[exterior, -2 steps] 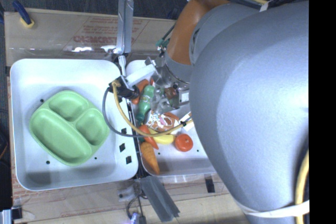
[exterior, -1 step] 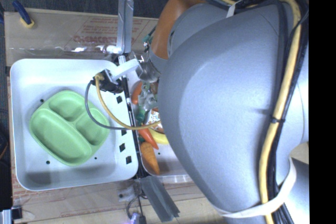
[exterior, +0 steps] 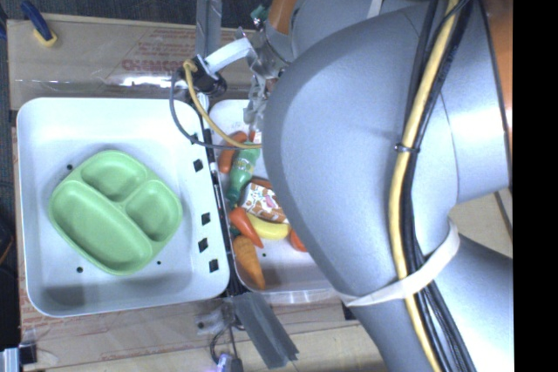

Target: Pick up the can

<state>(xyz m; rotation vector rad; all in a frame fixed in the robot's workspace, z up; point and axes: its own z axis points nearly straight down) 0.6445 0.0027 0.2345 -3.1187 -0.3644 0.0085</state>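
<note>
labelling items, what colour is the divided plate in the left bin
Light green, three compartments; the camera view shows the divided plate clearly.

The desk point(exterior: 96, 43) is a brown board with faint red print and a clear sheet over it, and two white bins lie on it side by side. The left bin point(exterior: 52, 126) sits toward 9 o'clock; the right bin point(exterior: 288, 281) is at centre, mostly hidden by the arm. A small blue-and-yellow thing point(exterior: 38, 23) lies on the desk at 10 o'clock, apart from the bins.
</note>
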